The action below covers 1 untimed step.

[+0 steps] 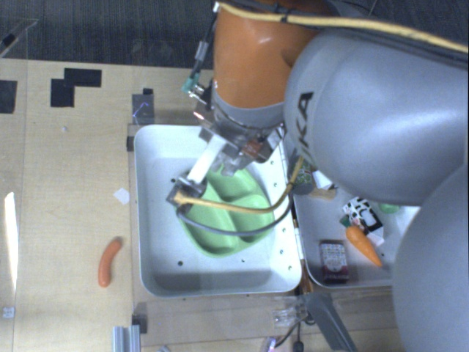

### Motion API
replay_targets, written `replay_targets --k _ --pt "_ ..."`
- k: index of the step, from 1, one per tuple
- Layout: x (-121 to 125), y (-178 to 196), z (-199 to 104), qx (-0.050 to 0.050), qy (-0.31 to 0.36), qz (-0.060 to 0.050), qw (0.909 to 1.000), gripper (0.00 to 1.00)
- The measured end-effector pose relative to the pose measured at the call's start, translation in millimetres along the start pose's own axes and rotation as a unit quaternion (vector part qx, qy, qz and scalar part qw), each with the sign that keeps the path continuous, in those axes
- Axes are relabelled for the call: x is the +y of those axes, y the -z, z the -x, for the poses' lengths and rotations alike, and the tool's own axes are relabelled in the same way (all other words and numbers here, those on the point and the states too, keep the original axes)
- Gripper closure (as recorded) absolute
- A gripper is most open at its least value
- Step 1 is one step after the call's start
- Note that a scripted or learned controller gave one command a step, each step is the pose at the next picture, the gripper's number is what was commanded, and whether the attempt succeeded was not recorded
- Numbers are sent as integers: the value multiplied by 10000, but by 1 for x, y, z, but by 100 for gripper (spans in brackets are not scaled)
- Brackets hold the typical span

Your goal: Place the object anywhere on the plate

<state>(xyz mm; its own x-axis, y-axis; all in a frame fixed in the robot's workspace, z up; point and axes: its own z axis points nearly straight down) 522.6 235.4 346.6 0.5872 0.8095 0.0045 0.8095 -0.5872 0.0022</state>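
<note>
Hovering above plate (220,237), claw (236,161) state can't tell; carrot (364,246) right of plate, sausage (110,261) left of it.

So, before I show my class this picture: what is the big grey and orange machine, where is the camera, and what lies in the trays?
The grey and orange machine is a robot arm, reaching in from the right. One camera, fixed above the bench, looks down at a slant. The arm's pincer hangs over a green plate in the left white bin; I cannot tell whether it holds anything. The right bin holds a carrot, a black-and-white item and a small dark box. An orange sausage-shaped thing lies on the bench outside the bins.
</note>
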Motion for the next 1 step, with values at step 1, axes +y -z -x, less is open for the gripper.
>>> replay_targets --k 1 --pt "-16 -169 41 -31 -80 -21 10000 100"
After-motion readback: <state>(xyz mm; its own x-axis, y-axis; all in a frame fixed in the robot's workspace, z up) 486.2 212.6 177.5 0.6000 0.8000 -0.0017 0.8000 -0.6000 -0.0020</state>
